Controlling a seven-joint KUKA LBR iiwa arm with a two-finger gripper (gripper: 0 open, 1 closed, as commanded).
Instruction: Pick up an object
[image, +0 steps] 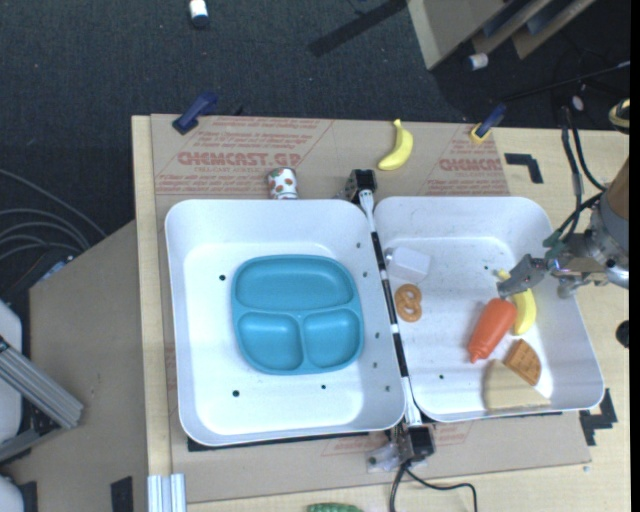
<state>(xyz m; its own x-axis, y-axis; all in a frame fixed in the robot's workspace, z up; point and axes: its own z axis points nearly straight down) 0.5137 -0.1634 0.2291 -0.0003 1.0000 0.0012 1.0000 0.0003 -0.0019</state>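
Presently catalogued, frame left to right.

Left bin (190, 300): white, shallow; holds blue tray (297, 312), three compartments, laid flat at centre, nothing on it. Likely parked as a receiving dish.

Right bin (450, 225): holds the pickable stock, bunched toward lower right. Carrot (491, 328), orange, lying tilted; banana (523, 308), yellow, just beside the carrot's upper end, partly under the gripper. Toast (522, 362), brown wedge, below the carrot. Pale slab (510, 392) at the bin's bottom rim, touching the toast. Pretzel (408, 303) alone near the bins' shared edge. Clear lump (408, 264) above it, kind uncertain.

Gripper (528, 270): enters from right edge, lowered over the banana's upper end; finger spread not discernible, nothing seen clamped. Placement suggests the banana or carrot as target, judged from position alone.

Outside bins, top of board: second banana (397, 148), small patterned cup (283, 182), blue clips (195, 113) at board corners, probably pinning the sheet.
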